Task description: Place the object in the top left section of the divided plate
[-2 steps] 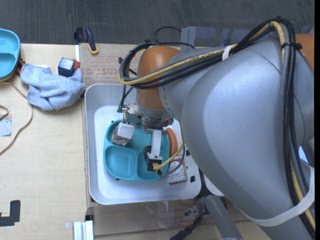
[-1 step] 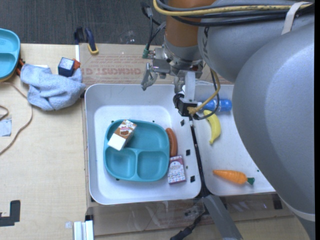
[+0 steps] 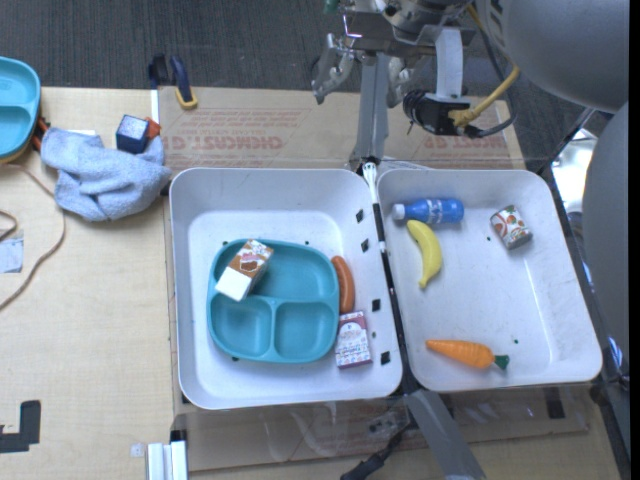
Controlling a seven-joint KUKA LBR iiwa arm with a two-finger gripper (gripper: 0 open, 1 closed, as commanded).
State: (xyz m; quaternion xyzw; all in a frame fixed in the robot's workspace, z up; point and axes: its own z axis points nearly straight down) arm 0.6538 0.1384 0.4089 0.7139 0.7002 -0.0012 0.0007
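A teal divided plate (image 3: 300,318) lies in the left bin (image 3: 190,268). A small brown and white carton (image 3: 245,268) rests in the plate's top left section, tilted against the rim. An orange sausage (image 3: 346,283) lies just off the plate's right edge. Below it, a red and white carton (image 3: 352,340) sits on the bin floor. My gripper (image 3: 347,78) hangs high above the far rim where the two bins meet. It is open, with nothing between its fingers.
The right bin (image 3: 560,298) holds a blue bottle (image 3: 430,210), a banana (image 3: 427,253), a small can (image 3: 510,228) and a carrot (image 3: 465,353). On the bench to the left are a grey cloth (image 3: 105,173), a blue cube (image 3: 132,133) and a teal bowl (image 3: 15,103).
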